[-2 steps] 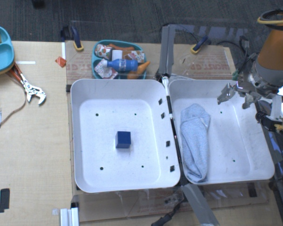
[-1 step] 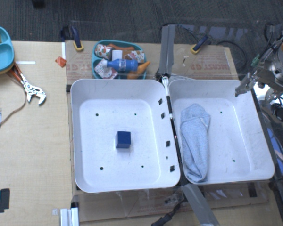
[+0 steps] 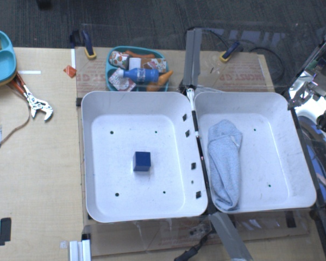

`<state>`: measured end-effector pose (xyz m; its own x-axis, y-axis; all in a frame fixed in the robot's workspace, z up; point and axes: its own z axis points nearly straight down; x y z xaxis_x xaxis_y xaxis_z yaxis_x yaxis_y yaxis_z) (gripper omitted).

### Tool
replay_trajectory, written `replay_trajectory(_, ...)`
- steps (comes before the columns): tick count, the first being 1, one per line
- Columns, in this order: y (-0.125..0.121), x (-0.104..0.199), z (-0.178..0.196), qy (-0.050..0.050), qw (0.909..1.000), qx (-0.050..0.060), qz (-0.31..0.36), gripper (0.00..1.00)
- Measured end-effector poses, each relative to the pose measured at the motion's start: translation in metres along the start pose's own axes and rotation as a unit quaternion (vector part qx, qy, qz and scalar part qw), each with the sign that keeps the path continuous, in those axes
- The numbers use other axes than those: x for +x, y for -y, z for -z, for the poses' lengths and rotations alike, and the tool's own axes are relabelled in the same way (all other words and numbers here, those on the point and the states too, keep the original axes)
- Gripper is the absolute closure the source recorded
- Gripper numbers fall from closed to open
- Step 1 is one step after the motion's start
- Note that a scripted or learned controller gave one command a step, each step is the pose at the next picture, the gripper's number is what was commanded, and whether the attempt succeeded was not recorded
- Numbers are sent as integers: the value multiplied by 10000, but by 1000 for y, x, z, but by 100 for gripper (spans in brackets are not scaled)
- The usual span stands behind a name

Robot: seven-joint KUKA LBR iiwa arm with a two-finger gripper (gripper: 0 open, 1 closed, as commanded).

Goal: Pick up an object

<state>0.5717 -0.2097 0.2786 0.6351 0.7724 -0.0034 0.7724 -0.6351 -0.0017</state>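
A blue block (image 3: 142,161) sits flat on the floor of the left bin (image 3: 98,118), slightly toward that bin's front edge and well apart from all four walls. A folded grey cloth (image 3: 225,165) lies lengthwise in the right bin (image 3: 282,124), pressed along its left wall and reaching from mid-floor to the front-left corner. Either one could serve as the object to pick up.

At the table's right edge, metallic and white parts of the arm (image 3: 309,94) are partly in frame beyond the right bin's far-right corner. Whether the hand is wide or narrow cannot be told.

Likely failure modes: the block is small with smooth sides, so an off-centre descent may nudge it across the floor instead of trapping it. The cloth is limp and sits against the wall, so a closing hand may strike the rim or pinch only a loose fold that slips free on lifting. The raised divider between the bins must be cleared on the way to the left bin.

Beyond the bins' far edge stands a teal tray (image 3: 137,69) crowded with small items. A wrench (image 3: 38,106) and part of a blue dish (image 3: 0,56) lie toward the table's far-left corner, and orange-handled clamps (image 3: 87,43) grip the far edge. None obstructs either bin.
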Motion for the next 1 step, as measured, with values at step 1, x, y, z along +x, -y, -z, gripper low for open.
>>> replay_trajectory(1,3,58,35,1,9851,4,-1720,0)
